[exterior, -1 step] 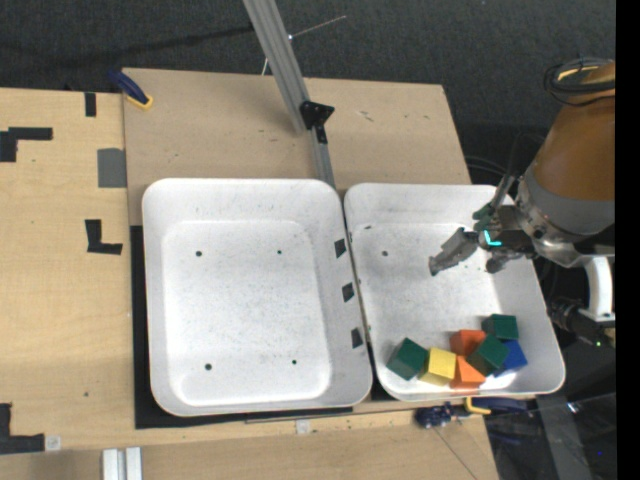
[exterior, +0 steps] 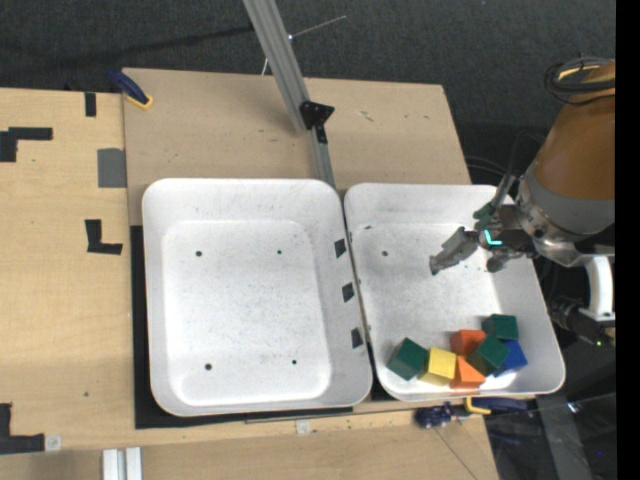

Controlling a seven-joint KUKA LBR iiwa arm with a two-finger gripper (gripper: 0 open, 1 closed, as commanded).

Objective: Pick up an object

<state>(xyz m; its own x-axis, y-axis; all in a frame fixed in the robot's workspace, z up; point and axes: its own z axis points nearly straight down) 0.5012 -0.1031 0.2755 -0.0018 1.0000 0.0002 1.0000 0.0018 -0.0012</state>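
Observation:
Several coloured blocks lie huddled in the near right corner of the right bin (exterior: 400, 218): a dark green block (exterior: 407, 358), a yellow block (exterior: 439, 365), an orange block (exterior: 467, 372), a red-orange block (exterior: 464, 342), two more green blocks (exterior: 498, 326) and a blue block (exterior: 514, 356). My gripper (exterior: 465, 264) hangs over the middle right of this bin, above and behind the pile. It is open, with nothing between its fingers (exterior: 445, 257).
The left bin (exterior: 240, 193) sits beside the right one, its rim touching along the middle. A slanted metal pole (exterior: 285, 58) rises behind the bins. The arm's orange band (exterior: 585, 148) fills the right edge. A small blue object (exterior: 440, 416) lies on the bench just in front of the right bin.

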